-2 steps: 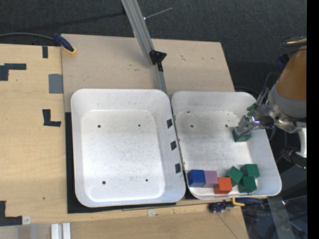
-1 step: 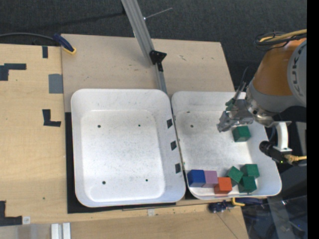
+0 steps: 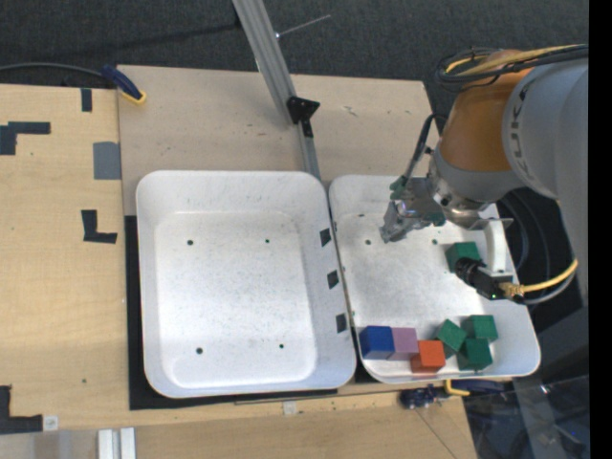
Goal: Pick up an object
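Green, blue, purple and orange blocks are sitting in the right bin (image 3: pixel 382 275), and we are taking one of them as our object. A lone green block (image 3: pixel 463 254) is lying near the bin's right wall, apart from the rest; the others are crowding the near edge: a blue block (image 3: pixel 377 340), a purple block (image 3: pixel 404 340), an orange block (image 3: pixel 430 354) and a cluster of green blocks (image 3: pixel 469 340) touching one another. We are judging them light, stiff and flat-sided, so opposite faces should be offering a firm hold, though smooth faces may be slipping. The gripper (image 3: pixel 397 226) is hovering over bare bin floor, holding nothing that we can see; whether it is apart or together we cannot tell. The packed row is leaving little room between neighbours, and the bin wall is hemming it in. The left bin (image 3: pixel 229 285) is lying alongside.
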### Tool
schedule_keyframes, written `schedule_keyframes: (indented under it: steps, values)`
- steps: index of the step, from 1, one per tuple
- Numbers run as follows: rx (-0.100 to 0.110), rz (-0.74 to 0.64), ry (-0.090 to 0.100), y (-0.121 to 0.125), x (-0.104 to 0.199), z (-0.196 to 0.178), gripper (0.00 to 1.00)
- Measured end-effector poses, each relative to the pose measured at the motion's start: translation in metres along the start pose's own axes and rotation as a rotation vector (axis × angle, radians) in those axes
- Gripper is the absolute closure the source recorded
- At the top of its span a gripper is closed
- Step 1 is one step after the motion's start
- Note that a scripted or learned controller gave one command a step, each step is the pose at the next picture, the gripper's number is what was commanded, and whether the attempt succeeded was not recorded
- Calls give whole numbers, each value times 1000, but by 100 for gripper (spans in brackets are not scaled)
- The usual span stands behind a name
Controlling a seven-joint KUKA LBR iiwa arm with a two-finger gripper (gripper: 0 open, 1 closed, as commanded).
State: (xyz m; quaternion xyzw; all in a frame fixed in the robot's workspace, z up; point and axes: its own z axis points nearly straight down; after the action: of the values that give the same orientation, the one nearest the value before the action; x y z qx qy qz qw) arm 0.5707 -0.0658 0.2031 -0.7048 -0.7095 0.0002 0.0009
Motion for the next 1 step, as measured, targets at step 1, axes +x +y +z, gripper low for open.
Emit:
schedule_keyframes:
  steps: [1]
  values:
    - [-1, -1, 1, 23, 56, 3, 100]
